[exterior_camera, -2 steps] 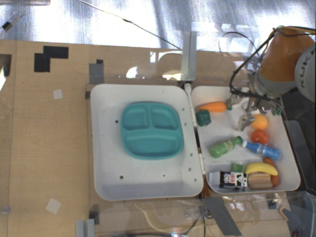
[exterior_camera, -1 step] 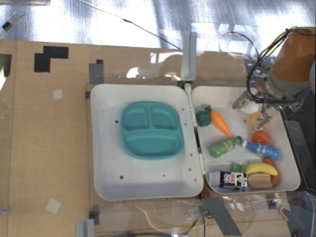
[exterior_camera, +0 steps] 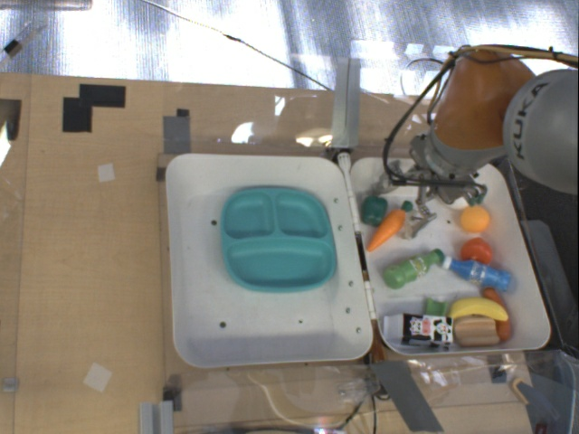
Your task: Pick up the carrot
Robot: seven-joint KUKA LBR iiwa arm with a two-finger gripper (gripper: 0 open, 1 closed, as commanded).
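Carrot (exterior_camera: pixel 387 228), toy, orange with green top: lies aslant in the right bin (exterior_camera: pixel 534 319) near its left wall, just beside a dark green piece (exterior_camera: pixel 374 210); likely light, rigid, smooth plastic, best pinched across its thicker middle; gripper (exterior_camera: pixel 422 217) hovers beside its top, fingers apart, empty.
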